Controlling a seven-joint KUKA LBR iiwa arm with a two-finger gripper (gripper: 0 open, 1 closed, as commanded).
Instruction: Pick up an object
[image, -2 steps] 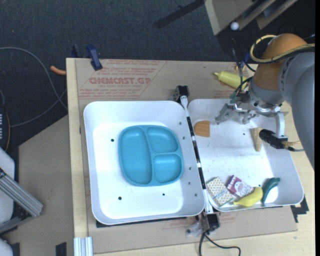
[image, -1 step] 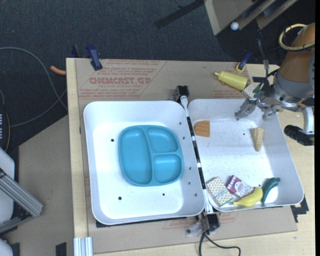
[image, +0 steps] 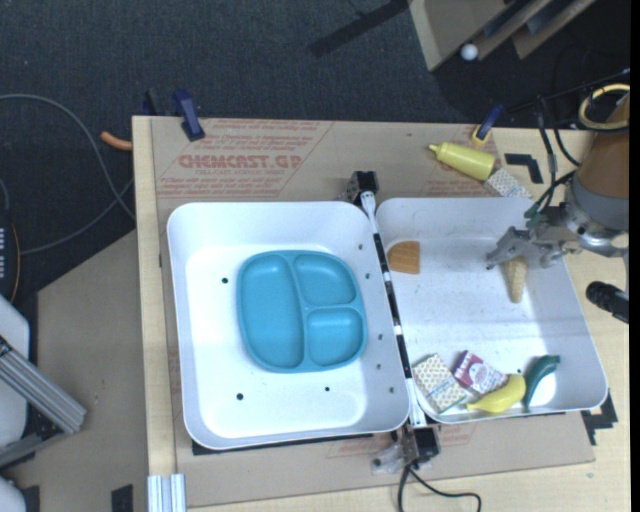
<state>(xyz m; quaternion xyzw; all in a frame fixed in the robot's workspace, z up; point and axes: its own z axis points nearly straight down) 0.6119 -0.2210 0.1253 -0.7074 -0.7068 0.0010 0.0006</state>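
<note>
Cone (image: 515, 281) on white bin (image: 470, 310)

Bright, even overhead light, soft shadows, mild glare on white bins (image: 190, 300).

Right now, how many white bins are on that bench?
2. The left bin holds a blue divided tray; the right bin holds small items, with the claw above it.

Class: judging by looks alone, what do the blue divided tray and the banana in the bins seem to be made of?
Blue divided tray: probably moulded plastic, with an even colour, rounded compartments and a soft sheen. Banana: likely a plastic toy, uniformly bright yellow and smooth, though too small here to be sure.
</note>
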